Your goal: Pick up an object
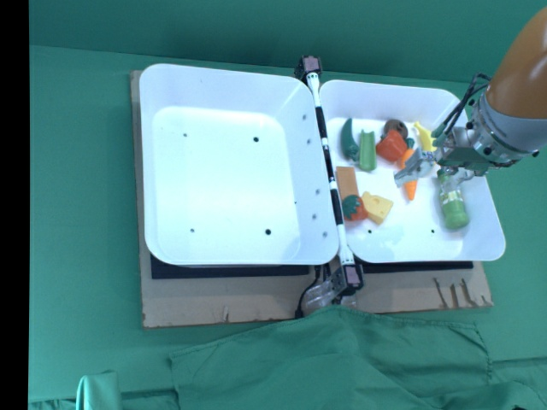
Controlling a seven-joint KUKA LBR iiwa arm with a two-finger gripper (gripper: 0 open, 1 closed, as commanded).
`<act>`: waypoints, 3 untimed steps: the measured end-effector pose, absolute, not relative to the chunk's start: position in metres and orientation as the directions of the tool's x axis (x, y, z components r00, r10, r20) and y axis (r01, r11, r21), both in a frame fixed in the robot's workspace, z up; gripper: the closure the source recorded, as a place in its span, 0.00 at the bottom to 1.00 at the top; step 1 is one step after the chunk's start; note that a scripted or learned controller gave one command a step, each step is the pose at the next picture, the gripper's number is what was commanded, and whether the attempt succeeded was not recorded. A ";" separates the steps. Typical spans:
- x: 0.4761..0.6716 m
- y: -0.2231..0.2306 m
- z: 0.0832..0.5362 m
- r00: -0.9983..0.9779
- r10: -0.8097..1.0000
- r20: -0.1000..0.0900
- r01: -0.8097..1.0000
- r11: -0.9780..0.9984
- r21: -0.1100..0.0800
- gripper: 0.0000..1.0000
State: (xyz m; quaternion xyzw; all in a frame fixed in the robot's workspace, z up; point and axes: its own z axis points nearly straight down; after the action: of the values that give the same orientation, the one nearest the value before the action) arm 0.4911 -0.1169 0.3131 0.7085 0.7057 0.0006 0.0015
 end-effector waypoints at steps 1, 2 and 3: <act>0.546 -0.149 0.231 0.006 1.000 -0.003 1.000 -0.006 0.000 0.00; 0.601 -0.138 0.192 0.001 1.000 -0.004 1.000 -0.001 0.007 0.00; 0.661 -0.114 0.214 -0.001 1.000 -0.002 1.000 0.001 0.010 0.00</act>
State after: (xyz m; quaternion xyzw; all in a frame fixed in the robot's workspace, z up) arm 0.6608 -0.1137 0.2138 0.7068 0.7074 0.0027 0.0042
